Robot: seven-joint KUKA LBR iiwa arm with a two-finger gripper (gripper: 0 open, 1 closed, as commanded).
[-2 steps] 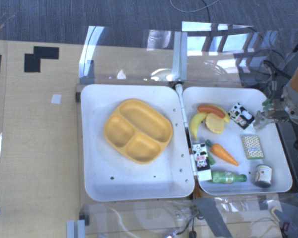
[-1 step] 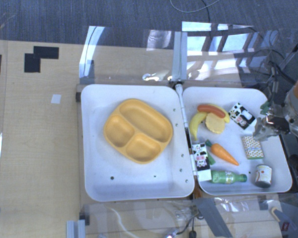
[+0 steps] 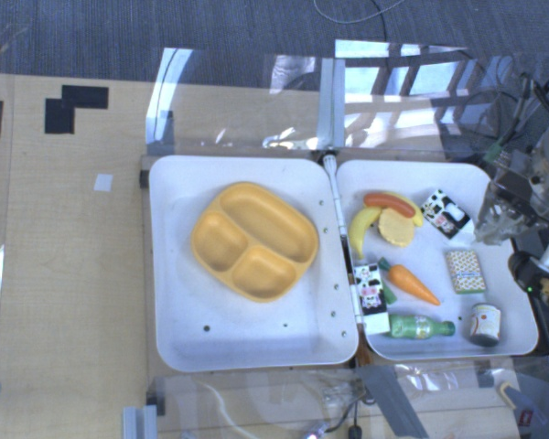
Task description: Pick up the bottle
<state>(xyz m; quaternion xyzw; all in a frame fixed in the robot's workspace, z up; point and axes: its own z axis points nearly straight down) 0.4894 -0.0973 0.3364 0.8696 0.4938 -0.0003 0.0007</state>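
The bottle (image 3: pixel 421 327) is green with a white cap end and lies on its side near the front wall of the right bin (image 3: pixel 439 172). My gripper (image 3: pixel 494 223) hangs over that bin's right edge, well behind and to the right of the bottle. Nothing can be seen in its grasp. The arm's grey wrist reaches in from the right above it.
Around the bottle lie a cow-patterned carton (image 3: pixel 371 288), a carrot (image 3: pixel 412 283), a can (image 3: pixel 484 323) and a cracker box (image 3: pixel 464 271). Farther back are a banana (image 3: pixel 360 226), a sausage (image 3: pixel 391 203) and a second carton (image 3: pixel 445 213). A yellow divided plate (image 3: pixel 253 240) sits in the left bin.
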